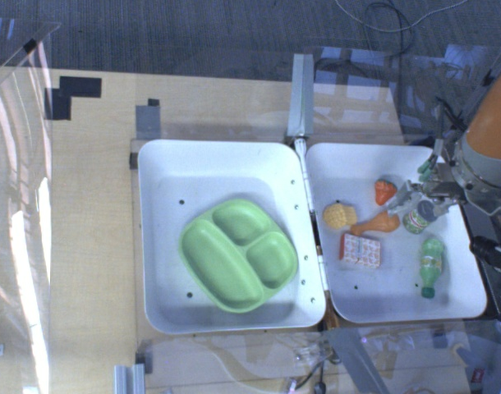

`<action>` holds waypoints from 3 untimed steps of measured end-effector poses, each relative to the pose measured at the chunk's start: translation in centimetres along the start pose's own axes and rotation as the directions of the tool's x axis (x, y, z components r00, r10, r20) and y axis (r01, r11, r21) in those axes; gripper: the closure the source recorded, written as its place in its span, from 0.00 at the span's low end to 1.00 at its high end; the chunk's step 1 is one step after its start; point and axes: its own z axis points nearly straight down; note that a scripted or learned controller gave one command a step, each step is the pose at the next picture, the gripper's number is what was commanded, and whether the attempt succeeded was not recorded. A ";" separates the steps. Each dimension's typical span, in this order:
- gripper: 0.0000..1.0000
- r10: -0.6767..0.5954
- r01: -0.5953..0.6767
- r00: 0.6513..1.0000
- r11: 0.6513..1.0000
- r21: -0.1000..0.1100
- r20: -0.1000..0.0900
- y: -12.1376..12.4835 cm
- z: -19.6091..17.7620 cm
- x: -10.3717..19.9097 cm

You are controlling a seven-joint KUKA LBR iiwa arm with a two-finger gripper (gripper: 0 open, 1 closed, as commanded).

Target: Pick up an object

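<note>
Claw low over the right bin, at a small can.

Whether the claw stands spread or closed cannot be told from this angle; a small can sits right at its tip, an orange carrot-like piece just left of it, a red piece up-left, a yellow corn and patterned box farther left, a green bottle below. Beyond lie the left bin with a green divided plate, the pale wood bench, grey carpet and a cable.
</note>
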 end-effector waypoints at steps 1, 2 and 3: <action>0.00 0.062 -0.062 0.998 0.998 -0.004 0.000 3.7 10.1 -1.8; 0.00 0.050 -0.050 0.999 0.999 -0.007 0.001 8.5 13.5 -3.6; 1.00 0.043 -0.043 0.999 0.999 -0.014 0.001 8.9 12.3 -3.4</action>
